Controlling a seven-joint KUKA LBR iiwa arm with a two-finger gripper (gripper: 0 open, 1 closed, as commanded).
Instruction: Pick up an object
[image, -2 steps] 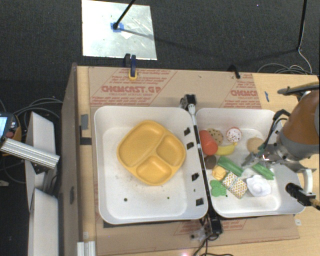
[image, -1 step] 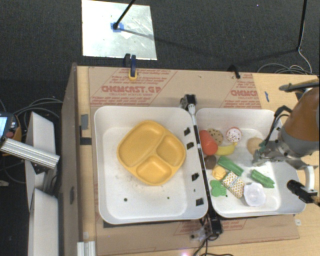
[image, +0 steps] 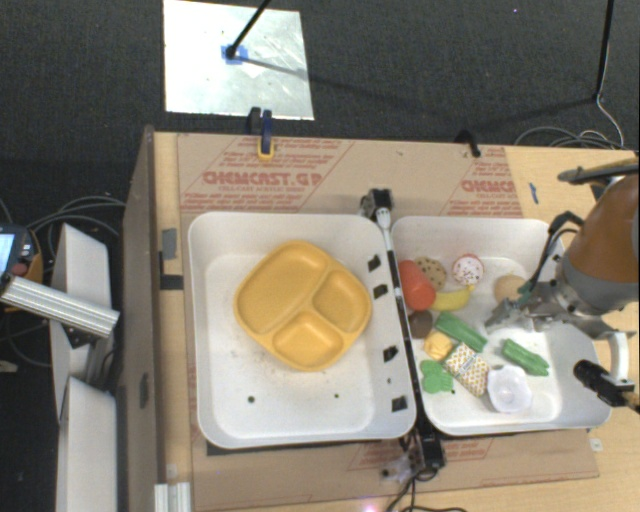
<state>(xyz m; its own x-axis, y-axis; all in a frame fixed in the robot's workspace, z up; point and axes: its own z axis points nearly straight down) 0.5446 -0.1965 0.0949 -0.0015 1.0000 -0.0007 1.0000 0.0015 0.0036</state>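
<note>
The right bin (image: 570, 405) holds several toy foods: a red tomato (image: 415, 285), a cookie (image: 432, 268), a pink-and-white round piece (image: 467, 268), a banana (image: 452, 298), a beige piece (image: 510, 288), two green pieces (image: 460, 332) (image: 525, 356), a yellow block (image: 438, 346), a patterned packet (image: 467, 368) and a white cup (image: 510, 388). My gripper (image: 512, 311) hangs low over the right half of this bin, just below the beige piece and above the right green piece. The arm's orange band (image: 605, 245) is at the right edge.
The left bin (image: 215, 400) holds a yellow divided plate (image: 303, 303). A black-clipped divider (image: 390, 290) runs between the bins. Both sit on a cardboard-covered bench (image: 300, 180). Cables trail at the far right and left.
</note>
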